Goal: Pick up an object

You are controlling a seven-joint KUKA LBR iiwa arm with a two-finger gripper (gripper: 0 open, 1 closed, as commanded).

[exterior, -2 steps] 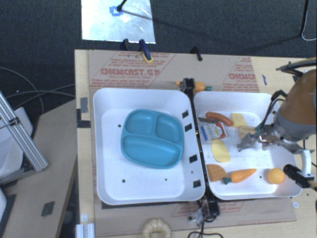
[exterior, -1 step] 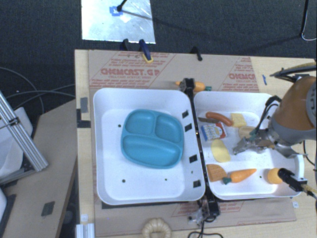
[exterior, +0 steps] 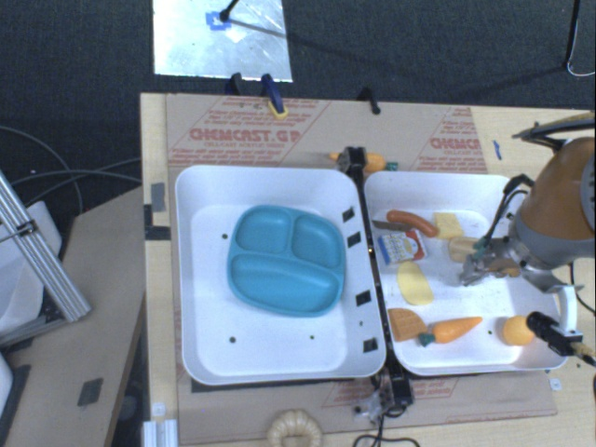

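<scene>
Overhead, the camera view takes in two white bins side by side on a cardboard-covered bench; the left bin (exterior: 200, 250) holds a blue divided plate (exterior: 285, 258) lying flat near its middle, well apart from anything else. The right bin (exterior: 466, 354) carries the loose items — candidates for the pick; a sausage (exterior: 411, 220) near the top, a pale yellow block (exterior: 449, 224) just beside it, a small printed packet (exterior: 398, 248) below the sausage, a yellow oval piece (exterior: 415, 283) under that, a brown wedge (exterior: 405, 323) at the lower left, a carrot (exterior: 453, 329) beside the wedge, and an orange ball (exterior: 515, 330) toward the lower right corner.

The arm (exterior: 559, 208) reaches in from the right and hangs low over the right bin, presumably because that is where the goods are; the gripper (exterior: 480, 268) sits just right of the yellow oval piece and below a tan piece (exterior: 463, 248), near both. Whether the claw is open or closed cannot be told from this angle — the detail is too small; nothing is visibly between its tips, so no grasp is recorded. Judgement: the pick is not yet made.
</scene>
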